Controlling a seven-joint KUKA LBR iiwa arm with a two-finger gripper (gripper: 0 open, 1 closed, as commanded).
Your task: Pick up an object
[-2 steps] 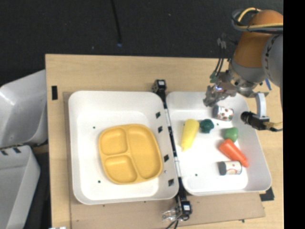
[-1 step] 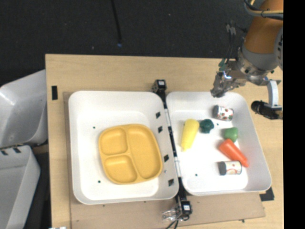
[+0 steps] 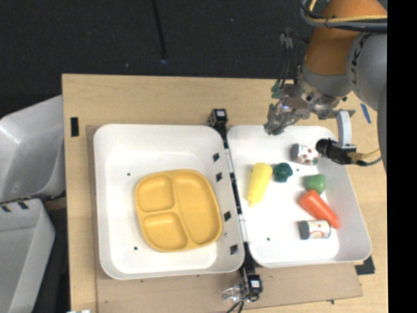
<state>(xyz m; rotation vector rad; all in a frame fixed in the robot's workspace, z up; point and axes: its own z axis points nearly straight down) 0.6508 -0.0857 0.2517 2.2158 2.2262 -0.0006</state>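
**End effector poised over the right bin's far edge, nothing in it**

You have the end effector (image 3: 279, 119) hanging above the far-left corner of the right bin (image 3: 355, 240), well apart from every loose item. Judging by that position, it sits raised and clear so a descent can be chosen freely; no object lies directly beneath it. You cannot tell from this slant whether its fingers are apart or together: they merge into one dark blurred shape, and nothing shows between them.

The candidates are all in the right bin. The yellow piece (image 3: 258, 182) lies toward the bin's left edge, with a dark green lump (image 3: 282, 172) just beside its upper end. An orange carrot (image 3: 318, 208) lies tilted toward the right edge, a green piece (image 3: 315, 182) at its top. A small white cylinder (image 3: 315, 229) rests near the front, another small white item (image 3: 303, 152) near the far side.

The left bin (image 3: 111, 240) holds a yellow divided tray (image 3: 177, 209) at its middle, likely out of play.

The black fitting by the arm's wrist partly crowds the far white item, and its markings are too small to read. The arm's upper part is cut off.
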